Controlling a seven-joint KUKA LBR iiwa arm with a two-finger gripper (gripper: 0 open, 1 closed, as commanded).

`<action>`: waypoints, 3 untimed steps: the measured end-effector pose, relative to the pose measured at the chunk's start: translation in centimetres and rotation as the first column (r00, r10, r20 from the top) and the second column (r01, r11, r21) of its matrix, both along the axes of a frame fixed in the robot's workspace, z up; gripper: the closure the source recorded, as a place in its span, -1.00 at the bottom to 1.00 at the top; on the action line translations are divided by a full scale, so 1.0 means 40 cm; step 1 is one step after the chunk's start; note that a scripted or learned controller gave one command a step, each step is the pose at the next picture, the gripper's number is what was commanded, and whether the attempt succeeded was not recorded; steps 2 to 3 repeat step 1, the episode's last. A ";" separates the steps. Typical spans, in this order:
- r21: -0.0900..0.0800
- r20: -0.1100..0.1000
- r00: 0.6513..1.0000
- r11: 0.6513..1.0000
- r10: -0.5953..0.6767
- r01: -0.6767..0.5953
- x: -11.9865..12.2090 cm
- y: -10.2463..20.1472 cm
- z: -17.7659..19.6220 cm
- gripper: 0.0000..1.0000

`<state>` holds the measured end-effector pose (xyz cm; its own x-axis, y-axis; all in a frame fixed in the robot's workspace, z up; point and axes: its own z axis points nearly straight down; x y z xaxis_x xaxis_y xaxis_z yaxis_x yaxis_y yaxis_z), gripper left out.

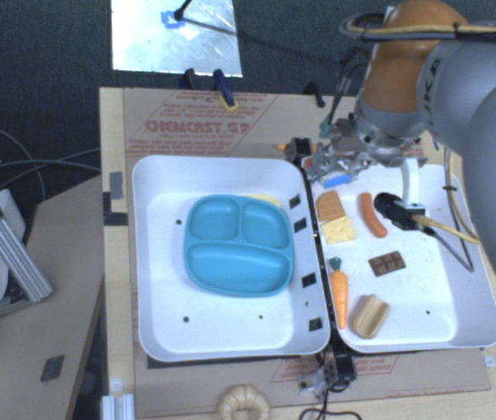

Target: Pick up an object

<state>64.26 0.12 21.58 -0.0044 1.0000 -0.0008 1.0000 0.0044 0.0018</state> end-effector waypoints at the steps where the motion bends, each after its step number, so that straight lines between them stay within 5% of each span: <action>1: 0.001 0.001 1.000 1.000 0.001 -0.001 0.000 0.007 0.044 1.00; 3: 0.001 0.001 1.000 1.000 0.001 -0.001 0.000 0.007 0.044 1.00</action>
